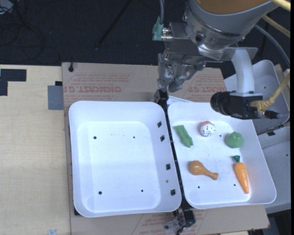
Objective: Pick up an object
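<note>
White plastic right bin (264,192) holds five toys: green pickle-like piece (183,135) nearest the divider, speckled white ball (208,129) beside it, round green fruit (233,139) further out, tan drumstick (202,169) toward the front, orange carrot (241,176) at the outer front. Left bin (83,131) sits alongside. Gripper (172,80) hangs above the back corner of the right bin, over brown cardboard (112,82); nothing seen in it, finger state cannot tell, tips blurred. Arm top cut off by frame.
</note>
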Action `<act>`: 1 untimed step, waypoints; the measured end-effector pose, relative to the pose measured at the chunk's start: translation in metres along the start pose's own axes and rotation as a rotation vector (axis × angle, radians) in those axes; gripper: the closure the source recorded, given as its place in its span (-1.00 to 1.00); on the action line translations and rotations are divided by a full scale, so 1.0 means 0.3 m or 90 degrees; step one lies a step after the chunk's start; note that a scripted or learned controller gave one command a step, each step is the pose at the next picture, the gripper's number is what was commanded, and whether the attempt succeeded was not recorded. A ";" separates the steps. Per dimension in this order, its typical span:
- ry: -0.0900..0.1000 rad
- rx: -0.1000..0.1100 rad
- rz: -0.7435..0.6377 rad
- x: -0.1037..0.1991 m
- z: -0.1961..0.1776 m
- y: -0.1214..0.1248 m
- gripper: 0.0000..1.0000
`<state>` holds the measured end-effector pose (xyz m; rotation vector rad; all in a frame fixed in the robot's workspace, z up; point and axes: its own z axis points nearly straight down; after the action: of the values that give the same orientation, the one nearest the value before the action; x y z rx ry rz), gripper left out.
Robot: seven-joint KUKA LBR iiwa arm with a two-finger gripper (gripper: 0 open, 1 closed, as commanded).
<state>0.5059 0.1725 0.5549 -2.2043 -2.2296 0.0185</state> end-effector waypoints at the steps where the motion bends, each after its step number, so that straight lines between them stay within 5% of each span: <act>1: -0.001 0.003 -0.003 0.003 -0.030 0.000 1.00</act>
<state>0.5061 0.1733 0.5639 -2.1976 -2.2330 0.0240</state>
